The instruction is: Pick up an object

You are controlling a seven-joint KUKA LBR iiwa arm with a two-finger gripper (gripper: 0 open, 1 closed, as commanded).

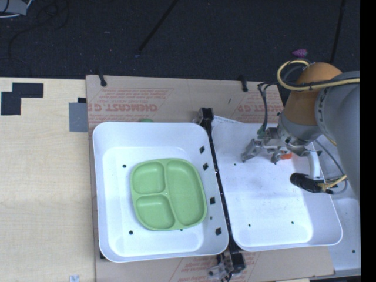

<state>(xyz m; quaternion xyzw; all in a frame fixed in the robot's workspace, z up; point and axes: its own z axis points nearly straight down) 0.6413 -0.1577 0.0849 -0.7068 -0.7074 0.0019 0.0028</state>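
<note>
Green divided plate [168,193], three compartments, flat on floor of left bin [111,140]; likely light, stiff, smooth plastic; best taken at raised rim or divider ridge. Gripper [262,151] low in right bin [276,216], near its far wall, well apart from plate; fingers splayed open, nothing between them. Bins on cardboard sheet [135,98]

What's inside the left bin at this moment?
The left bin holds one green divided plate with three compartments, lying flat near the middle. The compartments look bare. Whatever is under the plate is covered. The gripper is over the right bin.
</note>
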